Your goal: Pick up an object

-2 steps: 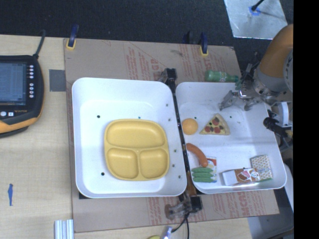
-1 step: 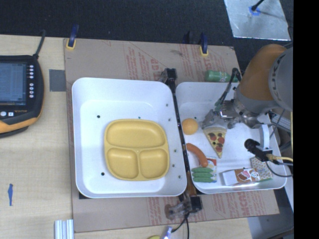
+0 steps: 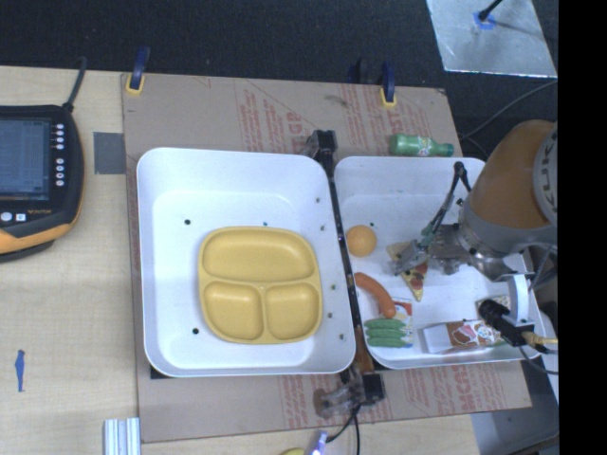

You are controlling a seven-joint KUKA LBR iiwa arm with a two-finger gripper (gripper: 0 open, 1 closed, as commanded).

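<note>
The gripper is hovering over the pizza slice toy at its 6 o'clock, probably lining up; can't tell if its fingers are open.

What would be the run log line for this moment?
hand: in right bin, over pizza slice | orange, hot dog: untouched | tray: left bin

Even, fairly bright overhead light, soft throughout; the two white bins look near blown-out with little surface detail, and a pale glare patch sits on the dark floor top right. Shadows are faint, just thin ones under the bin rims and the yellow tray. Overall low resolution, small items slightly blurry.
</note>
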